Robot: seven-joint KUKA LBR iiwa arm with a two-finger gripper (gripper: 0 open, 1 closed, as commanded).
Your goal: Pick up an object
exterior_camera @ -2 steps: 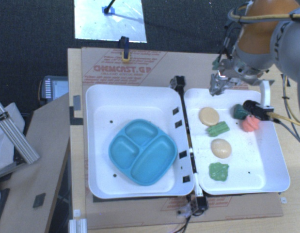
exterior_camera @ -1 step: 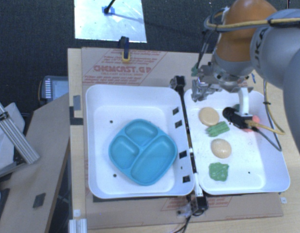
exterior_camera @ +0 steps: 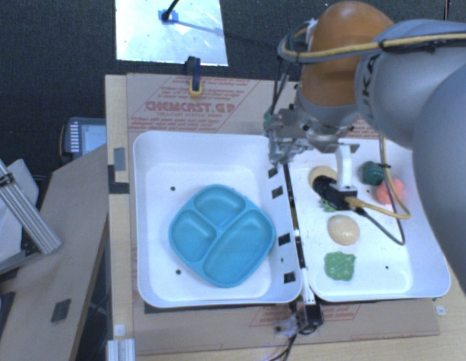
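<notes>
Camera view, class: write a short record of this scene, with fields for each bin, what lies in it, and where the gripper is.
left bin: holds one blue plate with three compartments, lying flat
right bin: holds several small things
right bin contents: cream egg, green lump in front of it, teal thing and pink thing near the right wall
gripper: above the wall between the two bins, towards the far end
arm: reaches in from the right, over the right bin
</notes>
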